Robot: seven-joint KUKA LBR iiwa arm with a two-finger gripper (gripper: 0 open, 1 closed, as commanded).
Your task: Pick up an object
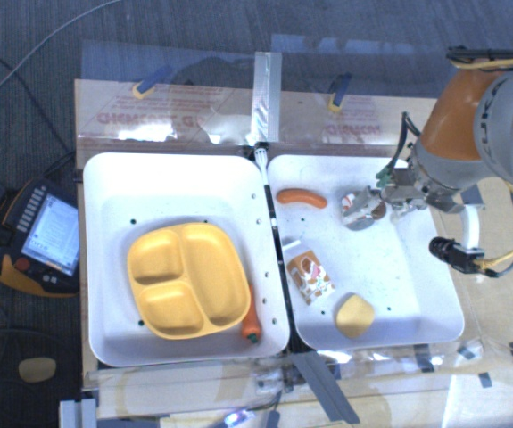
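The gripper (363, 209) hangs low in the right bin (417, 275), near its far edge; whether it is parted or closed cannot be told. Just beside it, toward the bin's far left corner, lies a smooth orange sausage (302, 199). A small printed packet (310, 276) sits by the left edge, its writing too small to read. A rounded yellow lump (355, 315) rests near the front edge. In the left bin (113, 185), a glossy yellow divided plate (187, 279) touches a carrot (251, 322).
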